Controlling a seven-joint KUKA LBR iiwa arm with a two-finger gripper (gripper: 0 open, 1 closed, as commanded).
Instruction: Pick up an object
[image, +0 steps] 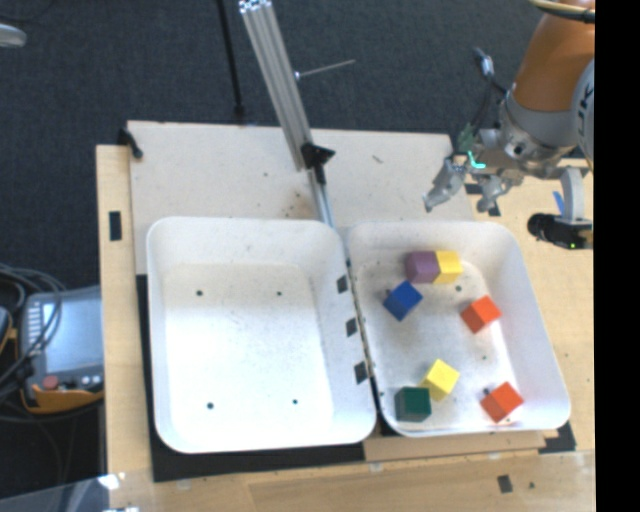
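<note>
— Green cube (412, 403) sits nearest us, then, rightward, blue cube (402, 300), purple cube (421, 265), yellow cube (441, 379) and orange cube (501, 401), all in the right bin (535, 300), below the fingers.

— Anything picked?

— Nothing yet. The gripper (466, 190) hangs beyond the bin's far rim, fingers spread apart, holding nothing. Small, bright blocks.

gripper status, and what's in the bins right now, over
Gripper open, holding nothing, above the far rim of the right bin. Seven blocks loose in that bin, none picked; nearest are purple block and yellow block, touching. Nothing in the way.
</note>
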